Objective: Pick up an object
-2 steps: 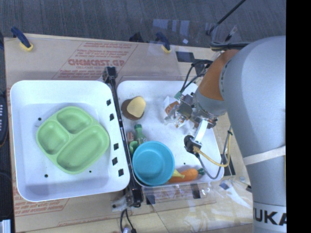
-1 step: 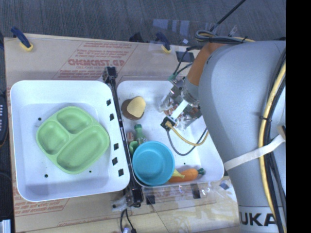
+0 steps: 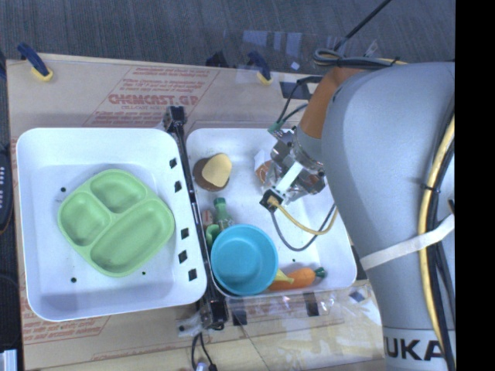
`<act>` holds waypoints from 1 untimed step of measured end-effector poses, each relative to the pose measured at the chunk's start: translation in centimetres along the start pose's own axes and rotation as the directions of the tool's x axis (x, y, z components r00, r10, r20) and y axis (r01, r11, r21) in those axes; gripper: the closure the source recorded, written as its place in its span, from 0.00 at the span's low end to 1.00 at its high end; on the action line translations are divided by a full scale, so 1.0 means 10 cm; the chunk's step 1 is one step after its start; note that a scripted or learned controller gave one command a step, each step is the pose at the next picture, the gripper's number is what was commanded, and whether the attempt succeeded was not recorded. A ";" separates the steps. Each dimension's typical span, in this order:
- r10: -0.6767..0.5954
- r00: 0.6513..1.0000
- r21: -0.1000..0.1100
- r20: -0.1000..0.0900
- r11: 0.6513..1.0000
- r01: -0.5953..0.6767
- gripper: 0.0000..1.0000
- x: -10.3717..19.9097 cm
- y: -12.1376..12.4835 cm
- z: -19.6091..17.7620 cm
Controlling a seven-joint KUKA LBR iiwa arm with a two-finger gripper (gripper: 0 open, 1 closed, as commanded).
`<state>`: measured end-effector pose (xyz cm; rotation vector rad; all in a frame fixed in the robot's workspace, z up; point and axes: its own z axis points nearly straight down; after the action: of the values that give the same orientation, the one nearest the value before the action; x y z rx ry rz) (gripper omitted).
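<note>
My gripper (image 3: 272,168) hangs low over the back of the right bin (image 3: 332,242), with the grey arm coming in from the right. An orange-brown thing (image 3: 264,176) peeks out at the gripper's left side, mostly hidden by it; whether it is held I cannot tell. A yellow and brown rounded object (image 3: 214,171) lies just left of the gripper, apart from it. A blue bowl (image 3: 244,259) sits at the bin's front left. An orange carrot (image 3: 298,277) lies along the front wall beside the bowl. A small green item (image 3: 221,211) rests behind the bowl.
The left bin (image 3: 39,230) holds a green divided plate (image 3: 116,221). A black divider strip (image 3: 184,199) runs between the two bins. Bare white floor shows in the right bin's middle, between the gripper and the carrot.
</note>
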<state>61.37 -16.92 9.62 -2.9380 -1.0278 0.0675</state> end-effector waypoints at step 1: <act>-0.005 1.000 -0.008 -0.010 1.000 0.005 0.00 0.04 0.01 -0.03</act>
<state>61.77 -16.76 9.91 -2.9403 -1.0361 0.0492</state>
